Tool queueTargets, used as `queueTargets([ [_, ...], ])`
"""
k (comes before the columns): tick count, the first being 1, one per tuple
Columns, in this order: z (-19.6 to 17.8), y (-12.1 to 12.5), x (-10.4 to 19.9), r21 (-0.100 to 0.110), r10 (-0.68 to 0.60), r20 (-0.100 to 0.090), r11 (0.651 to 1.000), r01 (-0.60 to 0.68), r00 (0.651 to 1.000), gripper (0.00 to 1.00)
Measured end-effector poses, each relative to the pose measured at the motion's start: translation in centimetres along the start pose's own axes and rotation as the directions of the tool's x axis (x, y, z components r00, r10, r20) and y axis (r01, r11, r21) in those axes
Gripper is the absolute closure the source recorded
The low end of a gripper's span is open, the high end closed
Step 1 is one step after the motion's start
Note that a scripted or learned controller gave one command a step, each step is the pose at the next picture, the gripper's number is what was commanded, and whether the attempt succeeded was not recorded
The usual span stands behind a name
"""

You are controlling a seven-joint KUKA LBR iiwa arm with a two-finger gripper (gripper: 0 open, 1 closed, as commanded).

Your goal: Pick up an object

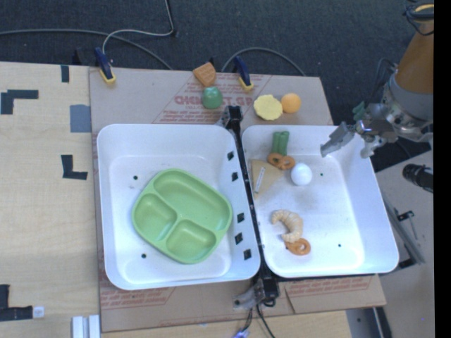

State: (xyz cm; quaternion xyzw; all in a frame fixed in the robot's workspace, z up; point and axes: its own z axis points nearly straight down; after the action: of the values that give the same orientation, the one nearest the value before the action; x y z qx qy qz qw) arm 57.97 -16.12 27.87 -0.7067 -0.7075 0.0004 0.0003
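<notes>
From my seat, the green plastic divided plate (182, 216) fills the left white bin (113, 189). In the right white bin (366, 238) the small white ball (301, 174) lies well clear of the walls, so I'd descend straight over it. The grey two-finger gripper (349, 140) hangs at the bin's far right rim, fingers spread wide, holding nothing.

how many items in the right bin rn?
5: green piece at the far side, orange ring just below it, white ball right of that, shrimp-like piece and another small ring toward the near side.
</notes>
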Motion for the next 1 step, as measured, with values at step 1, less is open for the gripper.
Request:
queueTargets([
  [1, 10.01, 5.07, 2.35, 0.003, 0.000, -0.001, 1.000, 0.000, 1.000, 0.00],
])
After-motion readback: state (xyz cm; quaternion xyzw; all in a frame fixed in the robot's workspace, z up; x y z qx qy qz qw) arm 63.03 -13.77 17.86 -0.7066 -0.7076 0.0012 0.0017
